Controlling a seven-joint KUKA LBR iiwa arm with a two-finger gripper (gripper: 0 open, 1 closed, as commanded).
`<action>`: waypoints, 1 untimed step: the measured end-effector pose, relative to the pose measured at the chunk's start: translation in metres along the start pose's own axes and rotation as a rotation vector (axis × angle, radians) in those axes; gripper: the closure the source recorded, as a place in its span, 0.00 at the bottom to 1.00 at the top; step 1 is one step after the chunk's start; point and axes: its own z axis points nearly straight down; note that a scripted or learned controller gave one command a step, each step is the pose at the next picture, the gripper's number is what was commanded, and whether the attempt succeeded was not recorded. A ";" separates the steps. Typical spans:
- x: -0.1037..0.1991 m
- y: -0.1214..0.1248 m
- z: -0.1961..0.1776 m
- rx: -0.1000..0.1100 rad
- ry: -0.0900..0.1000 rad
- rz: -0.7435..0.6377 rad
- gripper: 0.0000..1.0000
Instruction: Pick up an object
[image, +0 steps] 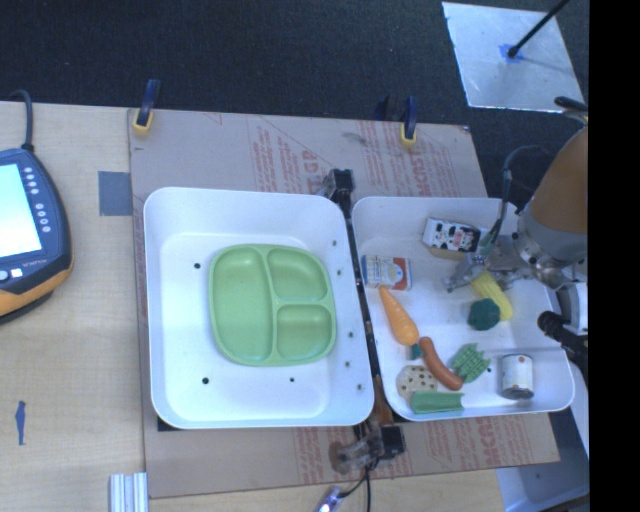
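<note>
The gripper (470, 272) hangs low in the right bin (400, 212), fingers spread narrowly with nothing between them, just beside the yellow corn (493, 293) — so in my judgement this is the reach step, before any grasp. The corn lies in the bin's right half, touching the dark green piece (484, 315), its long axis running from upper left to lower right. The next move calls for the fingers to straddle that axis crosswise and close.
</note>
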 end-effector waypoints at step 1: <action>-0.001 0.000 -0.011 0.001 0.000 -0.001 1.00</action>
